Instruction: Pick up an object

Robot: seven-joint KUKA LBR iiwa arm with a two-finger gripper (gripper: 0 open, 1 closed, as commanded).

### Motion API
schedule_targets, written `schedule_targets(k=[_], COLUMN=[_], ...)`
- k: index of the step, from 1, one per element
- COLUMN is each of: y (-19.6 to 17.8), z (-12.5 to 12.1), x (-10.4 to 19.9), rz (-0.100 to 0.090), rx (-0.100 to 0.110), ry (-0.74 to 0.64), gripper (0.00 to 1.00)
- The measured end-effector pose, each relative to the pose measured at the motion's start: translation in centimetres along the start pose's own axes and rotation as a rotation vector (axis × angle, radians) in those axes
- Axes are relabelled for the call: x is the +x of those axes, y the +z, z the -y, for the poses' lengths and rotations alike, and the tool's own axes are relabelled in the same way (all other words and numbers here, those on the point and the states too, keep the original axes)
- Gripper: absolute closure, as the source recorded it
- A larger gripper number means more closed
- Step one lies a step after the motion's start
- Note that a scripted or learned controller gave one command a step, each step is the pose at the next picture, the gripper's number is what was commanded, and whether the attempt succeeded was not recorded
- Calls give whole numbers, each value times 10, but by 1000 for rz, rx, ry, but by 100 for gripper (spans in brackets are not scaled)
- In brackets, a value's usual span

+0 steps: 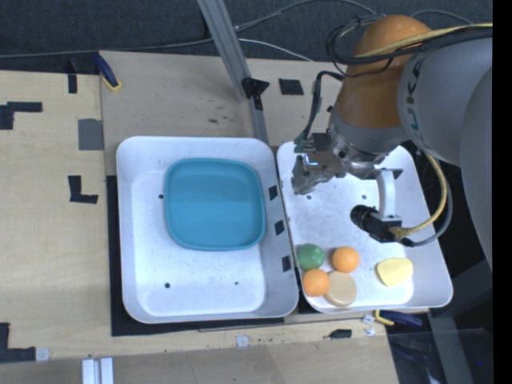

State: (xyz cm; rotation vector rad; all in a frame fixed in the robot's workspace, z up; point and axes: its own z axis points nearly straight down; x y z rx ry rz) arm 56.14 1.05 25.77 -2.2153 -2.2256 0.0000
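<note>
- The grey two-finger gripper [305, 181] hangs over the upper left part of the right-hand shallow white bin [424, 298], near the wall it shares with the left-hand shallow white bin [132, 214]
- Whether the claw is released or clenched cannot be told from this slanted view, and nothing shows in its grip
- Candidates for picking cluster at the near end of the right bin, well apart from the gripper: a small green ball [310, 256], a small orange ball [346, 258], a second orange ball [315, 282], a flat beige round disc [342, 289] and a pale yellow rounded block [394, 271]
- The second orange ball and the beige disc touch; the green ball sits just beside them
- All look like small, light pieces, probably smooth plastic or foam; round ones would likely roll or squirt out if pinched off-centre
- Judged best target: the yellow block, standing apart from the rest, taken across its narrower sides from above
- The balls would need fingers closing across the widest middle
- The beige disc lies low and may be hard to get under
- A teal rounded-square plastic plate [214, 203] lies in the left bin; broad, shallow and smooth, it offers only its rim for a hold
</note>
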Motion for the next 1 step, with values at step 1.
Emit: schedule_targets(k=[1], y=[6], z=[-14], x=[50], rz=[1], rx=[0], ry=[1], gripper=[100])
